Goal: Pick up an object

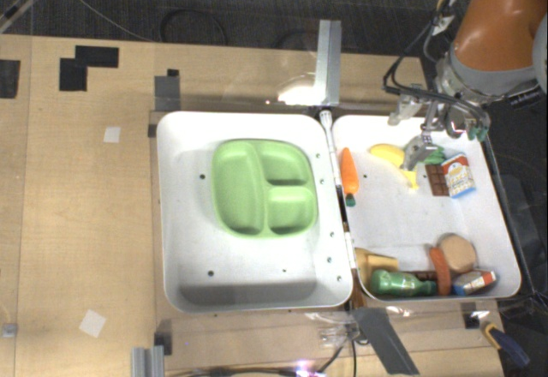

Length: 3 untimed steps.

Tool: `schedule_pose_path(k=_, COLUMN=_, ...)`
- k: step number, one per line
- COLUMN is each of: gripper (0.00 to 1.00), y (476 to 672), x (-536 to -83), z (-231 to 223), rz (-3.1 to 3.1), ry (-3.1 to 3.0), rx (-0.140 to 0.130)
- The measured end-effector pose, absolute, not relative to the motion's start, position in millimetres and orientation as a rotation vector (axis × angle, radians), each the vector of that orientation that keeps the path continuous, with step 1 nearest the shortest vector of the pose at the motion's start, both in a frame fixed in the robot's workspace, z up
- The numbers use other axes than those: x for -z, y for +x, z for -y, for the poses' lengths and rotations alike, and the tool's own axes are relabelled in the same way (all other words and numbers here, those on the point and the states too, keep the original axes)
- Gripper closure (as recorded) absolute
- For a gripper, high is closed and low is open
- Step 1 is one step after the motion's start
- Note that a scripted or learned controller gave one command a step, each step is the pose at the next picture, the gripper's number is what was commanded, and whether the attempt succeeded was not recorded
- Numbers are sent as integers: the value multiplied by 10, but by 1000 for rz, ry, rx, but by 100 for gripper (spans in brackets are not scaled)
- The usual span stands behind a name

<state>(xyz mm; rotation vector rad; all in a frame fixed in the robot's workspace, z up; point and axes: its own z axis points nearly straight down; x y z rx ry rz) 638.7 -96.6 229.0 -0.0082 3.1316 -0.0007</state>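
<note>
My gripper hangs over the back of the right bin, just right of a yellow banana and above a brown chocolate bar. A small white, red and blue carton lies next to the bar. An orange carrot lies along the bin's left wall. At the front of the bin are a green bottle, a red sausage, a round brown bun, a small can and a tan wedge. Nothing visibly sits in the gripper.
The left bin holds a green divided plate. A metal post stands behind the wall between the two bins. The arm's orange band and cables loom over the right bin's back right corner.
</note>
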Motion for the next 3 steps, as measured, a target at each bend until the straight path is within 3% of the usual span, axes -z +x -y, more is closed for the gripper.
schedule_pose_path(k=1, gripper=0, y=6078, x=-1109, z=1530, rz=-3132, ry=228, rx=-1)
schedule_pose_path(k=2, gripper=0, y=6328, x=-885, z=863, rz=-3114, ry=299, rx=-4)
schedule_pose_path(k=3, gripper=0, y=6116, x=-890, z=827, rz=-3083, ry=530, rx=-3)
